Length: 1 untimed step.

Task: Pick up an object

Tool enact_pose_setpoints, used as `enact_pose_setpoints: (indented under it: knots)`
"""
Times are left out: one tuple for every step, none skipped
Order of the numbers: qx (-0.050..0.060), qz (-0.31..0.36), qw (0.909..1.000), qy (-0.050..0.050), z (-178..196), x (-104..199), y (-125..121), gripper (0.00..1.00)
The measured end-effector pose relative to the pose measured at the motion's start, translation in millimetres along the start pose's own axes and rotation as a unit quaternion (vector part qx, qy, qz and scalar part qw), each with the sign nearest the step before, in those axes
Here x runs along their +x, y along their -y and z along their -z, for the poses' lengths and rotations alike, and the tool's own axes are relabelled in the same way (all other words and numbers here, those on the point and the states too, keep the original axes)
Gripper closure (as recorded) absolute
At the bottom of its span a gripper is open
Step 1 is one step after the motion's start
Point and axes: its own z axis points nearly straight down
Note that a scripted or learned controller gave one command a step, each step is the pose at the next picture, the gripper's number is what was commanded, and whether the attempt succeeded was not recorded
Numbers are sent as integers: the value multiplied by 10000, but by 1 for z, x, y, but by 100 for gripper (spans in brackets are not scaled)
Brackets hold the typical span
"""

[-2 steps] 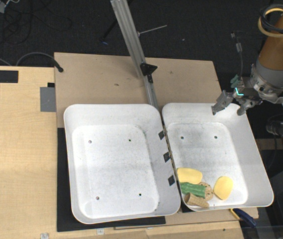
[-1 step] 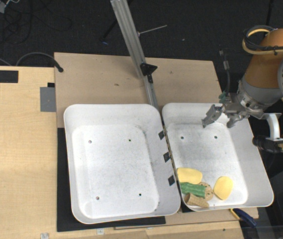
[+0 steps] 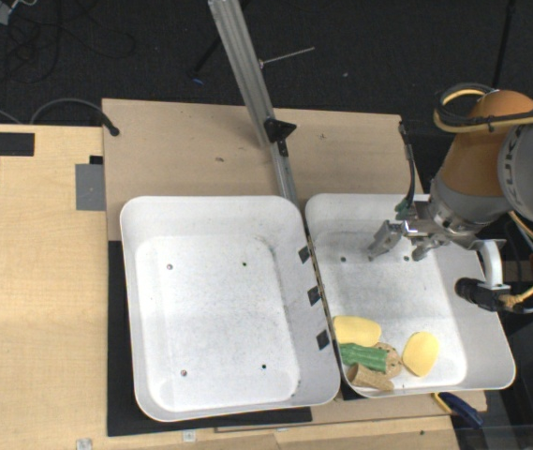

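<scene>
Bench with two shallow white bins; right bin (image 3: 491, 364) holds, at its near edge, yellow rounded soft-looking piece (image 3: 421, 352), yellow oblong (image 3: 356, 330), green strip (image 3: 363, 354). Two-finger gripper (image 3: 404, 243) hangs above, well apart, fingers spread, nothing between. Round piece likely light, slightly yielding; pinch across its middle

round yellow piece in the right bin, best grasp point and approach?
Judging by its pose, grip the round yellow piece across its narrower width, coming straight down from above. It lies flat near the right bin's front corner, with bare floor on its right and far sides. The green piece and tan piece crowd its left. The gripper hangs farther back in the bin, fingers spread.
</scene>
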Motion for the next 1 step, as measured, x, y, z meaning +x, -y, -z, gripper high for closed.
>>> enact_pose_setpoints:
  knots:
    - [-40,-4,10000,11,-49,1,-1,0]
